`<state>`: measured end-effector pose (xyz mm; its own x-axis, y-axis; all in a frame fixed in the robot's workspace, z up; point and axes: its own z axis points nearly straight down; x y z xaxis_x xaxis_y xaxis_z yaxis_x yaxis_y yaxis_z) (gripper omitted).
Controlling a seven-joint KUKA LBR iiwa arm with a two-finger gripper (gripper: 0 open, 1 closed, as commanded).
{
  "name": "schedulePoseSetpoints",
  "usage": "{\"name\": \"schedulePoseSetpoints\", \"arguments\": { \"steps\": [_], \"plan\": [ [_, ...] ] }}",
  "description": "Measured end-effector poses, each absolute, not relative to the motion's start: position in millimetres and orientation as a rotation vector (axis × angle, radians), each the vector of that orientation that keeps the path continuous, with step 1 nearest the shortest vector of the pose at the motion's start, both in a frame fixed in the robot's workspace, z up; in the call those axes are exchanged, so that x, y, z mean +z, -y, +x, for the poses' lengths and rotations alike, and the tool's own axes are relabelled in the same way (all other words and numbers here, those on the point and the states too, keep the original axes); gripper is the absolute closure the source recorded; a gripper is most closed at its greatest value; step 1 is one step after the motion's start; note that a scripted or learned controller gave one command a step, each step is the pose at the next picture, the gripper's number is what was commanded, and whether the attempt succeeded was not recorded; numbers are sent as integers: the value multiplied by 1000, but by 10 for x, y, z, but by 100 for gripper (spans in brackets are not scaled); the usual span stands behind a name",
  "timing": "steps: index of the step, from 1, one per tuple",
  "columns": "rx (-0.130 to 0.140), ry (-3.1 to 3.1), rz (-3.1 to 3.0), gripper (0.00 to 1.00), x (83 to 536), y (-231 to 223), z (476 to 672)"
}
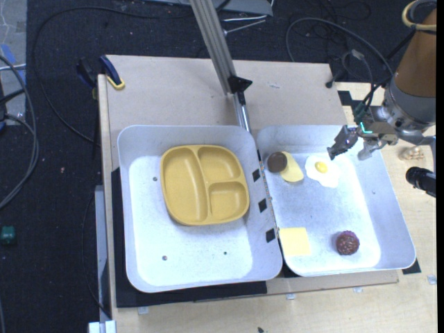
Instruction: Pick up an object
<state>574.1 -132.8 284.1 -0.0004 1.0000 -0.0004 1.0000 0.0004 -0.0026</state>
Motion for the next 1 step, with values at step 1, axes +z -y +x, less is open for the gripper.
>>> {"name": "schedulePoseSetpoints", "arguments": {
  "steps": [1],
  "plan": [
    [1, 2223, -2221, 0, 2852, 1328, 5747]
  ]
}}
